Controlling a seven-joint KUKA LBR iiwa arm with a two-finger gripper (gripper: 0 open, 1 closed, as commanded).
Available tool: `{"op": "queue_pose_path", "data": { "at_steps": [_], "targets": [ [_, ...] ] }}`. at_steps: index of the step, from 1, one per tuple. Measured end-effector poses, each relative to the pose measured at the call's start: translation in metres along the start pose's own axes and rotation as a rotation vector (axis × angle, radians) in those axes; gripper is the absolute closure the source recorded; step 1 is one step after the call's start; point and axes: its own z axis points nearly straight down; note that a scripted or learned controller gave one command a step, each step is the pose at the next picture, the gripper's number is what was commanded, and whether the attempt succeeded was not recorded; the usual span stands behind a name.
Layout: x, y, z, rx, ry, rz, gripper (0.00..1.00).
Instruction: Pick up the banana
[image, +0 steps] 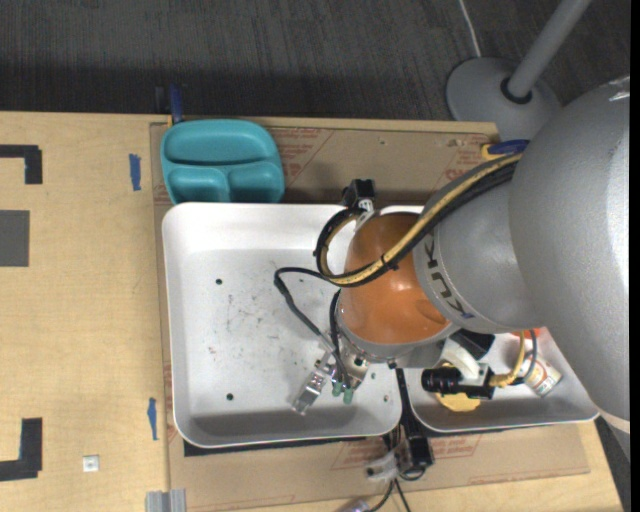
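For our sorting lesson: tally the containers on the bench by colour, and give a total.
White bins: 2
Teal tray: 1
Total: 3

Grey arm (560, 230) over white bins (200, 300), end effector (322, 385) low

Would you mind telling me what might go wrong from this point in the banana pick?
1. The gripper sits low in the left bin, while what may be the banana, a yellow patch, lies in the right bin; a close here would likely catch nothing.
2. The arm hides most of the right bin, so the banana's pose is hard to judge.
3. Loose cables hang near the gripper and might snag.
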Motion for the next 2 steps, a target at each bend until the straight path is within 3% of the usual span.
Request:
{"op": "queue_pose_path", "data": {
  "at_steps": [1,2],
  "targets": [
    [0.021,0.086,0.006,-0.005,-0.005,-0.230,0.00],
    [0.022,0.112,-0.038,-0.003,-0.003,0.152,0.00]
  ]
}}
